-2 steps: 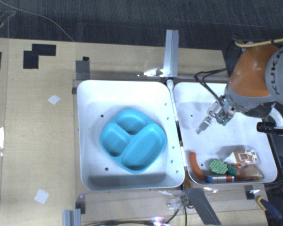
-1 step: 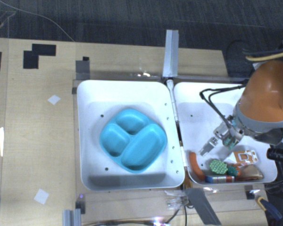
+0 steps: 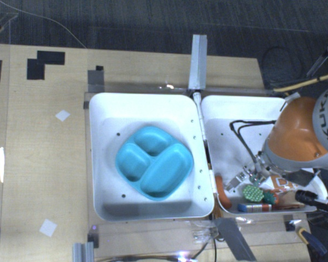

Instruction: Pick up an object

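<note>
Piled along the near edge of the right bin (image 3: 221,121), toward its near left corner: a green disc (image 3: 254,192) with pale dots, a red pen (image 3: 258,207) with a blue end lying flat along the near wall, an orange strip (image 3: 220,188) standing against the left wall, and an orange-and-white packet (image 3: 285,185) just right of the disc. All crowded together, disc touching or overlapping the pen; exact contacts too small to judge.

Just above the disc and beside the strip, the gripper (image 3: 246,178), low over the pile, metal parts pointing toward the bin's left wall. Clenched or released: impossible to say at this size, and nothing seen caught in it.

Behind it, rising to the right, the arm (image 3: 298,132), its orange band covering the right half of the bin. Along the bin's far half, a thin black cable (image 3: 246,125) looping over the white floor.

In the left bin (image 3: 104,119), a blue tray (image 3: 154,161) with three compartments, sitting near the middle, well apart from the pile.

On the bench (image 3: 33,152): a grey post (image 3: 198,61) at the far edge where the two bins meet, and black patches (image 3: 44,63) toward the far left corner.
</note>
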